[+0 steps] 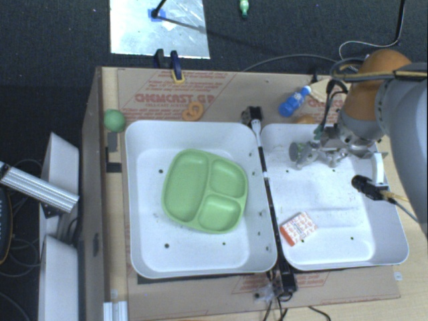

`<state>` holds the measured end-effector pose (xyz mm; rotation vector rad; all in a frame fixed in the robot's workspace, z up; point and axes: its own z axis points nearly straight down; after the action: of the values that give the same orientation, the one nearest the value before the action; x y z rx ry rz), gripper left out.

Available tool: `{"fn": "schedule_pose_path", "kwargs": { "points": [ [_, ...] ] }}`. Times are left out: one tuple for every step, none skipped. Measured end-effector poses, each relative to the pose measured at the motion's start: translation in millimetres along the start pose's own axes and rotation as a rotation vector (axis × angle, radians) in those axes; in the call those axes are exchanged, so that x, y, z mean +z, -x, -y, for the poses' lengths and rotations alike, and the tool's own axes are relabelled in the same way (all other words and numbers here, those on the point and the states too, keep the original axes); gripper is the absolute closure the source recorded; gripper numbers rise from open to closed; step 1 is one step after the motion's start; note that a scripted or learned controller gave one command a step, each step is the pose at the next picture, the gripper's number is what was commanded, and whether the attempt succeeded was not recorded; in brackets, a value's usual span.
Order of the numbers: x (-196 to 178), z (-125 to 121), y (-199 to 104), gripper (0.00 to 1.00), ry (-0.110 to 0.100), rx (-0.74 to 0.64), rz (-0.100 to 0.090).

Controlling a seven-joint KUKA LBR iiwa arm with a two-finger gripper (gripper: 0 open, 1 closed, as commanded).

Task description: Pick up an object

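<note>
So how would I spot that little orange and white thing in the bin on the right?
Find the right white bin, the one the grey arm reaches into. Look toward its near left corner, beside the divider between the two bins. The small flat packet lies there at a tilt, white with an orange pattern; it is the only loose item on that bin's floor, well apart from the gripper at the far side.

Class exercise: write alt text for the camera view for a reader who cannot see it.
The grey arm's gripper hangs over the right bin, far from a small red-and-white packet. The left bin holds a green divided tray.
</note>
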<state>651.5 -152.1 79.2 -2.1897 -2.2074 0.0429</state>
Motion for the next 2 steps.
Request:
{"fn": "schedule_pose_path", "kwargs": {
  "points": [
    [0.7,-5.8,3.7,0.0,-0.019,-0.005,-0.009],
    [0.3,-5.0,-3.5,0.0,-0.014,0.001,0.006]
  ]
}}
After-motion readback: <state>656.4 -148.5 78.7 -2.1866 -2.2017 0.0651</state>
